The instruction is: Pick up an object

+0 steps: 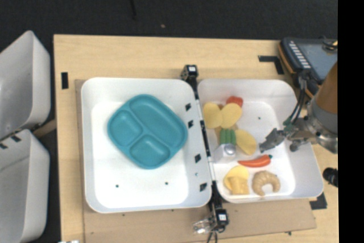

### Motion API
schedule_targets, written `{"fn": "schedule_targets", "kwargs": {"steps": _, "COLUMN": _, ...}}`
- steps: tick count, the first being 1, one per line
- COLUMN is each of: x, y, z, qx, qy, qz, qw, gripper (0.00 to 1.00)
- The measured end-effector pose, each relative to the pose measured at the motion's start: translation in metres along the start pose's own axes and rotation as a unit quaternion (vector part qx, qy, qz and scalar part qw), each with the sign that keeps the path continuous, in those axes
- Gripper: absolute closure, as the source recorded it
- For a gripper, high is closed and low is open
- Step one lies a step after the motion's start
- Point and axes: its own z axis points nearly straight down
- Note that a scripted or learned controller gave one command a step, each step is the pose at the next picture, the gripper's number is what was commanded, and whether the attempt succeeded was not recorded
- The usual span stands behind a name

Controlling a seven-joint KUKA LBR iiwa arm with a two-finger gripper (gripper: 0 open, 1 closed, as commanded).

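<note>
The right bin point(284, 94) holds several toy foods. Two pale yellow pieces point(222, 115) lie by a red piece point(234, 102), with a green piece point(227, 135) and a yellow wedge point(246, 141) below them. A red chili point(254, 161), a croissant point(266, 181), a yellow chunk point(236, 181) and a small silver item point(228, 150) sit toward the front. My gripper point(283, 142) hangs over the bin's right half, just right of the chili and above the white floor. Its dark fingers point(271, 139) stand open with nothing between them.
A teal divided plate point(147, 130) lies in the left bin point(96, 179). The ridge between the bins point(200, 139) carries small black clips. A dark device point(304, 57) sits on the bench at the far right. White padded shapes point(23, 82) stand at the left.
</note>
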Motion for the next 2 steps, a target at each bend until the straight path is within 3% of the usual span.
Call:
{"fn": "schedule_targets", "kwargs": {"steps": 1, "x": 0.001, "y": 0.003, "z": -0.006, "qx": -0.006, "qy": -0.001, "qz": -0.002, "qw": 1.0000, "gripper": 0.00}}
{"fn": "schedule_targets", "kwargs": {"steps": 2, "x": -0.002, "y": 0.008, "z": 0.056, "qx": -0.004, "qy": -0.001, "qz": -0.001, "qw": 1.0000, "gripper": 0.00}}
